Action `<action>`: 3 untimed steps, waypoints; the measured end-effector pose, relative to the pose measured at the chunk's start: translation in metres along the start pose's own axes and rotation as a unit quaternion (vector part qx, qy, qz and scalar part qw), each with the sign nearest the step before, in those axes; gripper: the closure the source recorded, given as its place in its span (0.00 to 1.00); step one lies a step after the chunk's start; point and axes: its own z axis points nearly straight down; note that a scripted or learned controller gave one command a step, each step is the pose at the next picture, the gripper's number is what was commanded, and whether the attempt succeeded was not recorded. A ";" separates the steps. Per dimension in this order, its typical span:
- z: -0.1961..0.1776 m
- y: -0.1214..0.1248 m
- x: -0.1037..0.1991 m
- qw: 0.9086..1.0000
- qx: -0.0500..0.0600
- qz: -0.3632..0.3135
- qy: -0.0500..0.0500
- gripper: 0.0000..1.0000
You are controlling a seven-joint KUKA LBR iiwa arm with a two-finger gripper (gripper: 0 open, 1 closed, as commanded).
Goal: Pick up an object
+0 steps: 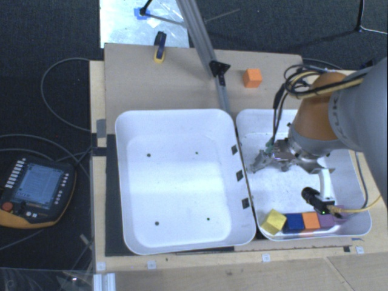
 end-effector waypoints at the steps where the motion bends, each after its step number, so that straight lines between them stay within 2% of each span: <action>1: -0.126 -0.002 -0.010 1.000 -0.005 0.001 -0.002 0.00; 2: -0.153 -0.012 -0.052 1.000 -0.003 0.006 -0.002 0.00; 3: -0.179 -0.033 -0.081 1.000 -0.003 0.006 -0.002 0.00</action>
